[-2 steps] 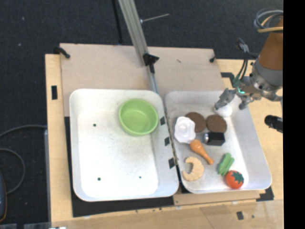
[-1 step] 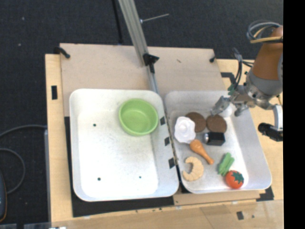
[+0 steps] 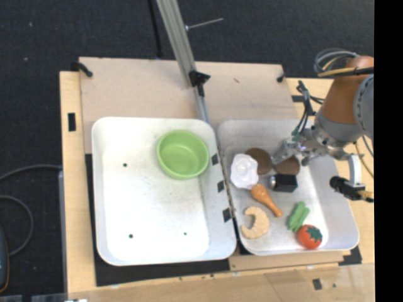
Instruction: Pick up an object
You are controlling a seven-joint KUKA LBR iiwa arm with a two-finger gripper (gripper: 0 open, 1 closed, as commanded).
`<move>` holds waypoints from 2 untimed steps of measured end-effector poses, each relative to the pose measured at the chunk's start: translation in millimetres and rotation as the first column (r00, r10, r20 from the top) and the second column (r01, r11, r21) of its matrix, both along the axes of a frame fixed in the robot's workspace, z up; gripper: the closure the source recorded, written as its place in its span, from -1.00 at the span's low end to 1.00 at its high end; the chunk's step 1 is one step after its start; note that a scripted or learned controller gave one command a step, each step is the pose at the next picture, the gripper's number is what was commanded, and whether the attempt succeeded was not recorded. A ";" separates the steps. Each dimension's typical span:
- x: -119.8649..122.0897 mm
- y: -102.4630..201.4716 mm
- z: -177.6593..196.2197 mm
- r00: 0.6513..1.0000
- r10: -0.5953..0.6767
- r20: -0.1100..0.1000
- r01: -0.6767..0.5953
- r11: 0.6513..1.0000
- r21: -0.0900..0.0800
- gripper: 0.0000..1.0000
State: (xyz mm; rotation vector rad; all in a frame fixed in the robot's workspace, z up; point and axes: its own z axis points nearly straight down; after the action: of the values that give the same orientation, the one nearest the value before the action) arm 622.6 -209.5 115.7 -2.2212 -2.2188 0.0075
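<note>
The right bin [image 3: 337,216] holds several small items. Among them are a white crumpled lump [image 3: 244,170], a brown disc [image 3: 258,159], a smaller brown piece [image 3: 288,166], a black block [image 3: 284,182], an orange drumstick shape [image 3: 266,198], a tan curved pastry [image 3: 255,222], a green pod [image 3: 298,214] and a red fruit [image 3: 309,236]. My gripper [image 3: 295,151] hangs low over the bin's upper middle, right above the smaller brown piece and close to the black block. Nothing can be seen held in it.
A green bowl [image 3: 182,155] sits at the upper right of the left bin [image 3: 138,225]. A slanted metal pole [image 3: 179,33] ends at the bins' shared back edge. The grey and orange arm [image 3: 343,106] covers the right bin's far right corner.
</note>
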 end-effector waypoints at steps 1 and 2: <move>1.5 -2.6 -11.5 1.000 -0.001 0.009 0.002 1.000 -0.002 -1.00; 2.9 -3.6 1.3 1.000 -0.001 0.014 0.001 1.000 -0.004 1.00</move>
State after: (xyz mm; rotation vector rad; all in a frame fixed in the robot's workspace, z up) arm 625.5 -213.1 117.0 -2.2314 -2.2268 -0.0039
